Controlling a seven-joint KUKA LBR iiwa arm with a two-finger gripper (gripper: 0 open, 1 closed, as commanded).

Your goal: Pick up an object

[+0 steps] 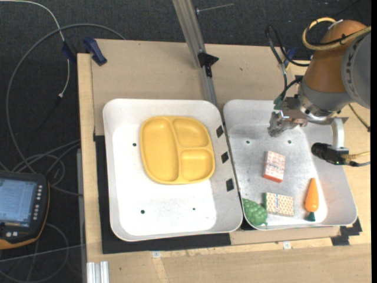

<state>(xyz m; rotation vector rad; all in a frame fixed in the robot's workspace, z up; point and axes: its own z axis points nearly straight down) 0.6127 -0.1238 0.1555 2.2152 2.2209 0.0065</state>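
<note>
White plastic makes up both shallow bins, and the load is split between them: the left bin (118, 158) carries a yellow divided tray (177, 149) lying flat near its middle, while the right bin (330, 217) holds the loose pieces a pick could go for. Those pieces sit toward the near half of that bin: a small pink-and-white box (274, 166) lies alone near the centre, a patterned box (278, 204) rests nearer the front rim with a green toy (255, 212) just beside it at the bin's corner, and an orange carrot (311, 197) lies to their right. The gripper (278, 124) hangs over the far part of the right bin, well apart from every one of these and with nothing visible between its fingers, so no pick looks begun. Its fingers point down and away from the camera and blur into the wrist hardware; they seem close together, but I cannot tell their spread. The arm's upper links are cut off at the frame's right side.
</note>
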